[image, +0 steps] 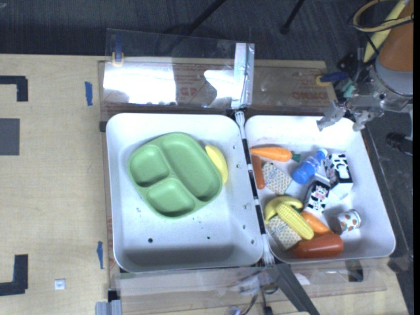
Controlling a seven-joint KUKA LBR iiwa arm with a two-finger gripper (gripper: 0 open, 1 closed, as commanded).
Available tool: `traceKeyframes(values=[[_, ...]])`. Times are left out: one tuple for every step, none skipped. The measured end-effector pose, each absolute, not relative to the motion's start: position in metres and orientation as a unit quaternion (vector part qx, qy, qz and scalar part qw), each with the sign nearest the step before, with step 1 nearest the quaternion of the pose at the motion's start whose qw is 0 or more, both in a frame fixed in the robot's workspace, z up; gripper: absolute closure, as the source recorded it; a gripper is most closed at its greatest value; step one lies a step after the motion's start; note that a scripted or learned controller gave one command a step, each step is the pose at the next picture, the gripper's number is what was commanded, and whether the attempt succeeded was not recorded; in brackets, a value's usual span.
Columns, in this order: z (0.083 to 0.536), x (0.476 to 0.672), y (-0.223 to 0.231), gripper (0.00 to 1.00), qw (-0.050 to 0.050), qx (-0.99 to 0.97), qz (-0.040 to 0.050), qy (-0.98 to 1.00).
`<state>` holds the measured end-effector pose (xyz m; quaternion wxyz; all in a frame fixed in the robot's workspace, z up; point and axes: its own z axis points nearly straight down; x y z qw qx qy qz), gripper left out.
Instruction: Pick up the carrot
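Note:
The carrot [271, 153], orange with a green tip at its right end, lies flat near the far left corner of the right bin [377, 195]. My gripper [342, 122] hangs over that bin's far right edge, well to the right of the carrot and apart from it. Its two fingers are spread open with nothing between them. The orange-banded wrist [398, 51] rises behind it at the top right.
Beside the carrot lie a blue bottle [306, 169], black-and-white cartons [319, 194], a corn cob [295, 222], a banana [281, 205] and a red sausage [318, 246]. The left bin [125, 241] holds a green divided plate [174, 173] and a yellow fruit [218, 163].

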<state>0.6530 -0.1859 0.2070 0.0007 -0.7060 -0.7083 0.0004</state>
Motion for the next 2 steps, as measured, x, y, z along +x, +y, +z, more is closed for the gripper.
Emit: traceKeyframes(values=[[0.176, 0.663, -0.145, 0.0, 0.001, -0.619, 0.0003, -0.785], [0.137, 0.654, -0.117, 0.0, 0.0, -0.579, -0.0001, -0.815]])
